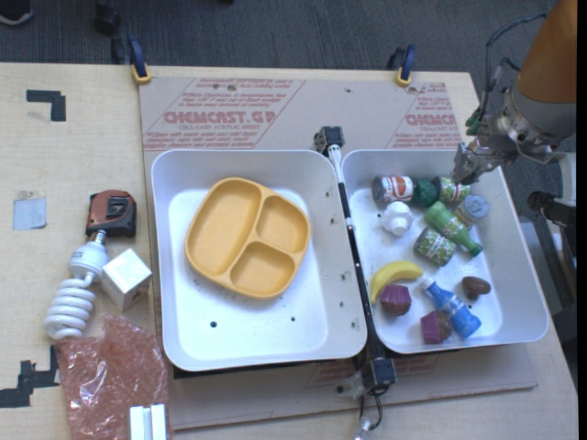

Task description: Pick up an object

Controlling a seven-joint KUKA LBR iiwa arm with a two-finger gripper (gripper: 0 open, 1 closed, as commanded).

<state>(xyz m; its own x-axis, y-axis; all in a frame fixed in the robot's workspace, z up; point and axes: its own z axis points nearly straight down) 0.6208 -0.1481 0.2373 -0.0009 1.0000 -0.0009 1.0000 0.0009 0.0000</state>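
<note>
My hand (465, 174) hung over the right bin (523, 246), at the green bottle (449, 192); couldn't tell my grip state.

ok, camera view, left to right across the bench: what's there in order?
Light bulb → tape measure → yellow divided plate in the left bin → banana → blue bottle → brown lump, these three in the right bin. The gripper hangs over that bin's far side.
</note>
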